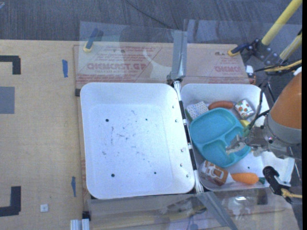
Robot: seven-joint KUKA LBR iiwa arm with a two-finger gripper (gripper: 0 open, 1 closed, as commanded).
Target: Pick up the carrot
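The carrot (244, 178), orange with a small green end, lies in the near right corner of the right bin (218, 90). My gripper (235, 145) reaches in from the right and hangs over the right edge of a blue divided plate (216, 133). It sits a short way above and to the left of the carrot in this view, with nothing visibly held.
The right bin also holds a red sausage (220, 104), a small printed can (244, 109), a checkered packet (196, 110) and a brown packet (214, 172) left of the carrot. The left bin (96, 104) lies beside it. Yellow-handled tools (283, 18) stand at the far right.
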